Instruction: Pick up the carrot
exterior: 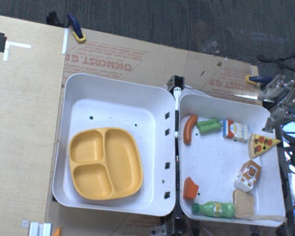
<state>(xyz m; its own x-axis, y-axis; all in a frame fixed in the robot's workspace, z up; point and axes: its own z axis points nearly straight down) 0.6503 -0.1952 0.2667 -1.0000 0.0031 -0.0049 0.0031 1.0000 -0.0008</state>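
cam: 1, fixed overhead | slanted down | both bins [67,129] in frame | arm side: right

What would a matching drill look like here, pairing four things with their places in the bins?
Things:
1. tray
2. pizza slice
3. bottle
4. sausage

Places:
A. right bin, near edge, lying on its side
B. left bin
C. right bin, far right corner
D. right bin, far left, beside the divider

Pairs: 1-B, 2-C, 3-A, 4-D
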